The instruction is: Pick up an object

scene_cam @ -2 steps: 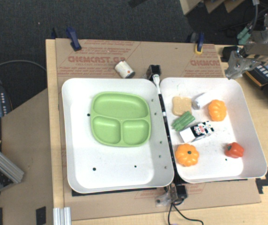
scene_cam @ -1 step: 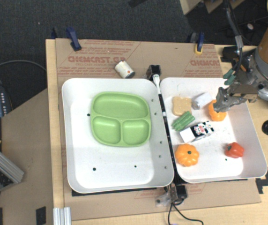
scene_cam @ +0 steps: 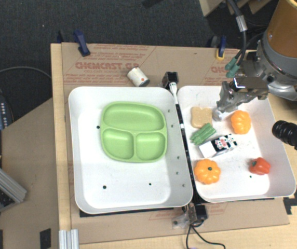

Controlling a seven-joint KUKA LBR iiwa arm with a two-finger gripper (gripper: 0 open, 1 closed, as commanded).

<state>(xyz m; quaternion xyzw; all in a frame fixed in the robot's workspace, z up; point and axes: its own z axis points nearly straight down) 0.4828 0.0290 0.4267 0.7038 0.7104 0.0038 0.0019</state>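
1 gripper [scene_cam: 222, 109] hangs low over the right bin [scene_cam: 278, 188], its tip between the tan bread slice [scene_cam: 201, 116] and the upper orange pumpkin [scene_cam: 240, 122]; whether it is spread or pinching I cannot tell. Both candidates lie just beside it. Likely kept apart as a drop zone, the left bin [scene_cam: 81, 160] holds 1 green divided tray [scene_cam: 133, 131].

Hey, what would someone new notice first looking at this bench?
Probably the green divided plate, alone in the left bin. Next, the bright toys in the right bin: two orange pumpkins and a red pepper, with the end effector hovering at that bin's far side.
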